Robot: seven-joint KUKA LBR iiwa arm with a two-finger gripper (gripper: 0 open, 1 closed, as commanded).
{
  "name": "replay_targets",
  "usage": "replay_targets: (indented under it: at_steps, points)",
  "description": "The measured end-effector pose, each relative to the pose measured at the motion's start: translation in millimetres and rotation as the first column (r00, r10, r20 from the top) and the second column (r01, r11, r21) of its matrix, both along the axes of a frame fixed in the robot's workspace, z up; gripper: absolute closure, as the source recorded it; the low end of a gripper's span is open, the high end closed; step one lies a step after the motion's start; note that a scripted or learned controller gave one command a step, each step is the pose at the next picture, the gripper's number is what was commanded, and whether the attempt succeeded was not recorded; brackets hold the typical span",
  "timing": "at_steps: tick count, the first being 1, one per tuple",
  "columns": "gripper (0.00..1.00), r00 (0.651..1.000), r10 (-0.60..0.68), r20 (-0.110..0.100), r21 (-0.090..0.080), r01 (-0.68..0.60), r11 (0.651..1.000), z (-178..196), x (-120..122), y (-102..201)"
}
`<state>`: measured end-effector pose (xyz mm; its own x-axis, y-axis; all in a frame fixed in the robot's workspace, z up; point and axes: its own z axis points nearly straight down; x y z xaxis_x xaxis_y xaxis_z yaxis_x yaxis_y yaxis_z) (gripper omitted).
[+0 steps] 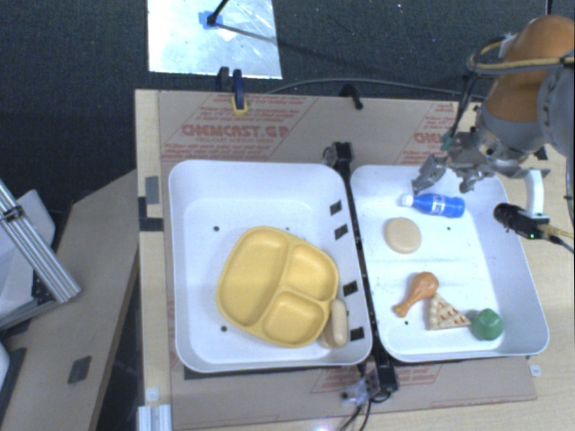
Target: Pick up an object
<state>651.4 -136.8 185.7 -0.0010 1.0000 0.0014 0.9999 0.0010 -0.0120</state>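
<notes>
- The gripper (pixel 446 176) hangs over the far end of the right bin (pixel 519 281), its two fingers spread apart and pointing down, with nothing between them.
- Just below them lies a small blue bottle (pixel 437 206) on its side, white cap toward the bin divider; one fingertip sits near the cap end, the other above the body. It looks the likeliest thing to pick (my guess from the pose, not something shown).
- The bottle looks like light, hard toy plastic: stiff enough to pinch firmly, but smooth and round, so it may roll or squirt out. Best taken across the middle of the body, fingers square to its long axis, not at the narrow cap.
- Near it, toward the viewer, rests a flat tan cookie-like disc (pixel 402 235), low and hard to get fingers under.
- Further on lie a toy drumstick (pixel 417 292), a pizza-like wedge (pixel 445 314) touching it or nearly so, and a green round piece (pixel 487 323) beside the wedge.
- The left bin (pixel 193 241) holds a yellow divided tray (pixel 278 285) with a pale oblong piece (pixel 337 322) against its near edge.
</notes>
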Motion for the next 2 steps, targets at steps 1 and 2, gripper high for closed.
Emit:
replay_targets:
  at_steps: [1,2]
  points:
    - [0.00,1.000,0.002,0.013,-0.002,-0.002,1.000,9.1,3.0,0.2]
    - [0.00,1.000,0.004,0.012,-0.001,-0.004,1.000,-37.7,1.5,9.5]
